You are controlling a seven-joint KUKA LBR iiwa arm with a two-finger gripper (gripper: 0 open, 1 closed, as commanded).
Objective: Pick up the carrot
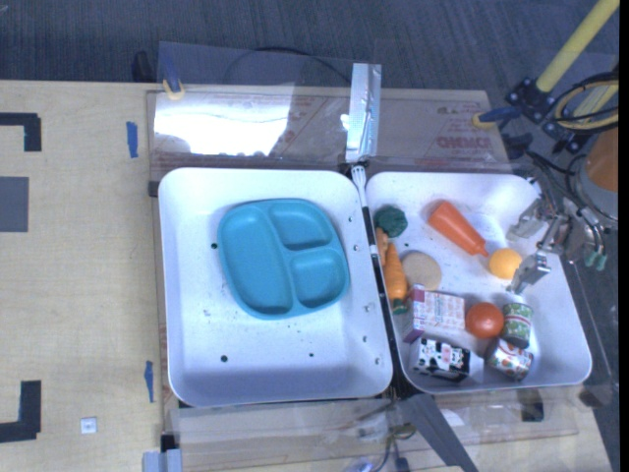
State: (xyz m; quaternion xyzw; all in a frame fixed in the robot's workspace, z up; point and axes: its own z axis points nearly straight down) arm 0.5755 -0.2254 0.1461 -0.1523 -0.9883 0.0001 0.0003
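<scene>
The carrot point(457, 226) is a fat orange cone that lies on a slant in the far middle of the right bin point(575, 337), thick end to the upper left. My gripper point(529, 250) hovers over the right side of that bin, to the right of the carrot and apart from it. Its two metal fingers point(532, 272) stand spread and open with nothing between them. A small orange ball point(504, 263) lies between the carrot's tip and the gripper, close to the lower finger.
The right bin also holds a green broccoli piece point(390, 219), a slim orange piece point(394, 273) by the divider, a tan disc point(421, 266), a pink box point(437, 311), a tomato point(484, 320), two cans point(511, 347) and a cow-patterned carton point(439, 357). A blue divided plate point(283, 257) lies in the left bin point(187, 293).
</scene>
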